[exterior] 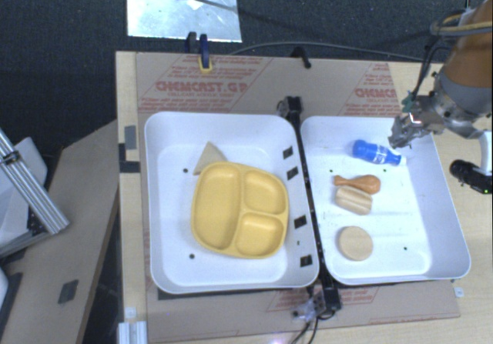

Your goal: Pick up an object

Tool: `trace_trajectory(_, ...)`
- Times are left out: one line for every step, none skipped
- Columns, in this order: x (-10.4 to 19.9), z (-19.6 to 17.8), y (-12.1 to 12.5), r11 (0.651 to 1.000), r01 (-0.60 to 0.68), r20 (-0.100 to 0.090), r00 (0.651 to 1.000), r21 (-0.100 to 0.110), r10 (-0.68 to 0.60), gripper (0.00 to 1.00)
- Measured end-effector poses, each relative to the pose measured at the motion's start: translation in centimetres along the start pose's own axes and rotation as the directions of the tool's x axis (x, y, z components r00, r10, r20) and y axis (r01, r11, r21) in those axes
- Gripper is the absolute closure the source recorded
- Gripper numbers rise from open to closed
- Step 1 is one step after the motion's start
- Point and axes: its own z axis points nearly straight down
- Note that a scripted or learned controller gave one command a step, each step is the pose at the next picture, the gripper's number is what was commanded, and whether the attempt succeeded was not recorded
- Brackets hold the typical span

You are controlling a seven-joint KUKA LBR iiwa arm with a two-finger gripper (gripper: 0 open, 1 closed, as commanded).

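Observation:
In the right bin [439,212] lie a blue bottle-like toy [376,153], an orange drumstick-shaped toy [358,182], a tan bread-like block [353,199] and a round tan disc [355,243]. My gripper [404,135] hangs at the bin's far right, just right of the blue toy and slightly above it. Nothing shows between its fingers.
The left bin [166,204] holds a yellow divided plate [239,209] with a tan wedge [209,155] at its far-left corner. A black divider with clips [302,188] runs between the bins. A blue-and-yellow clamp [202,50] sits at the bench's far edge.

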Motion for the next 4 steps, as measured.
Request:
trace_trajectory(5.3, 0.4, -0.9, 1.000, 0.005, -0.002, 1.000, 0.004, -0.005, 1.00)
trace_trajectory(9.9, 0.3, -1.3, 1.000, 0.005, -0.002, 1.000, 0.003, -0.005, 1.00)
trace_trajectory(15.7, 1.2, -1.2, 1.000, 0.006, -0.003, 1.000, 0.004, -0.006, 1.00)
trace_trajectory(20.1, 0.8, -1.1, 1.000, 0.005, -0.003, 1.000, 0.003, -0.005, 1.00)
